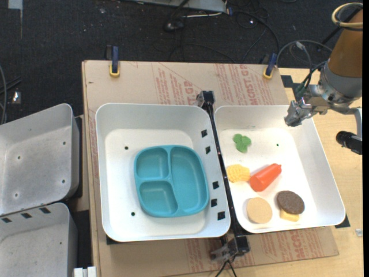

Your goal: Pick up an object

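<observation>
The arm [346,56] comes in from the right, its orange band up near the top corner, and the tool [295,115] hangs over the far right rim of the right bin [323,172], above the bin's back corner. Whether the tool is clenched or released, I cannot tell from this angle; nothing shows between its tips. Down in that right bin sits the whole spread of toy food: a green piece [242,142] toward the back, well apart from the tool; a yellow piece [237,173] by the left wall; an orange carrot [265,176] just beside it, lying at a slant; a tan round cookie [259,210] toward the front; and a dark brown round cookie [290,201] next to it, resting on a small yellow wedge [290,215]. Over in the left bin [115,154] lies a teal plate [170,180] with three compartments, sitting flat near the middle. Both bins rest side by side on the worktop [150,79], held by two yellow clamps [114,68] along the back edge.
</observation>
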Robot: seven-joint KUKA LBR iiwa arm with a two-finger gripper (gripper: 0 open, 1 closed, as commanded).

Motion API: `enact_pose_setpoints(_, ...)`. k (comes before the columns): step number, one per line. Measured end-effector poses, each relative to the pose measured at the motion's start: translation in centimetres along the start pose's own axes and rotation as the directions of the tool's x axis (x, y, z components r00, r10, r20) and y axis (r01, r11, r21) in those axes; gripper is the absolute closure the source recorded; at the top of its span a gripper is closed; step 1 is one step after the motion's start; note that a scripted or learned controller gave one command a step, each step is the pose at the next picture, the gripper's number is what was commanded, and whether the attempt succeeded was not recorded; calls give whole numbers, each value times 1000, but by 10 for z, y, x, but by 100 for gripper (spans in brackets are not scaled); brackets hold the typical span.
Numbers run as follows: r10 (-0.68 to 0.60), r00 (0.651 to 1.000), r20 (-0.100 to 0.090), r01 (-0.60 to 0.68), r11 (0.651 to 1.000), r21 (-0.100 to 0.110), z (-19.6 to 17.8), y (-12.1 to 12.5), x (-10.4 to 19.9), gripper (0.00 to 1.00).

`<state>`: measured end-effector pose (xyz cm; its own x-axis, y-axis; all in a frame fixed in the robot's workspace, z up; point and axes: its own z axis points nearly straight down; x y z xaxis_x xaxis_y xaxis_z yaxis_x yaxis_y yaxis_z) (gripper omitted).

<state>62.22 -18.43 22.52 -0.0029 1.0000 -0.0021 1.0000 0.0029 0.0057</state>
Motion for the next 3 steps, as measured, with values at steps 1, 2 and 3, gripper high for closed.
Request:
enact_pose_setpoints(1, -2, 1000, -2, 2, 1000, 7, -1, -15, 41, 100)
enact_pose_setpoints(2, -2, 1000, -3, 2, 1000, 7, -10, -20, 90, 100)
enact_pose_setpoints(3, -5, 1000, -4, 5, 1000, 8, -3, -32, 151, 100)
